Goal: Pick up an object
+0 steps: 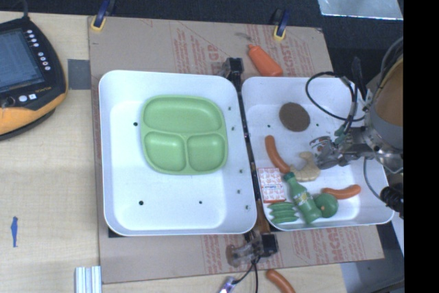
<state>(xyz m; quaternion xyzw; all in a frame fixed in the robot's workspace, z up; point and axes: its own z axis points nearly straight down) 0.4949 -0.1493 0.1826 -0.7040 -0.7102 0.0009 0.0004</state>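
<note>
Looking down at a slant from above the bench, taking in both white bins, left and right, from fairly high; arm reaching in at right.

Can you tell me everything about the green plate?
The green plate is pale green, smooth and looks like plastic. It has rounded corners and three sections: one wide one at the back and two smaller ones in front. All three look bare. It lies flat in the left bin, a bit toward the back. Only the bin floor touches it.
</note>
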